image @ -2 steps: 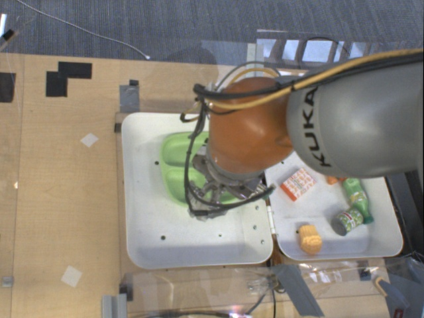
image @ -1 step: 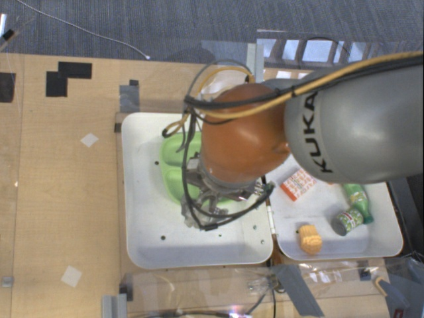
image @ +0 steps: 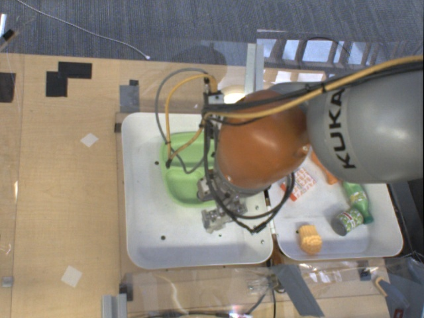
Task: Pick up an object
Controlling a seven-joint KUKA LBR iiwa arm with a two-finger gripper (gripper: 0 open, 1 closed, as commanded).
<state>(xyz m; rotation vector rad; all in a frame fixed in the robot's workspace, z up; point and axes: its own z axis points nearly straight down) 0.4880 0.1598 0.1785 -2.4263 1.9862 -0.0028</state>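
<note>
**Hovering low over a green object in the left bin**

Lying in the left bin (image: 152,244), toward its middle and far half: a pale green object (image: 180,177), rounded and shallow like a small dish, flat on the white floor. Partly hidden on its right side by the wrist and by looping cables (image: 165,105), black and yellow, that arch over it.

Hanging just beside the green object, at its near right edge: the gripper (image: 213,218), a small cluster of grey metal close to the bin floor. Cannot tell from this slant whether spread or pressed together, since the wrist covers most of it; nothing visibly pinched. Cannot tell either whether touching the green object or merely next to it.

Above that, the orange band (image: 258,144), bulging large toward the camera, then the grey arm (image: 377,131) with black KUKA lettering, reaching in from the right across both bins.

Holding several things, the right bin (image: 391,244): a knobbly yellow piece (image: 309,238) near the front wall; a green bottle (image: 352,207) on its side with a grey end, just right of the yellow piece; a red-and-white printed packet (image: 306,183) farther back, half under the arm.

Underneath both bins, a pale wooden bench (image: 59,197) with black square markers (image: 66,78) at far left; beyond it, grey carpet (image: 199,12).
</note>
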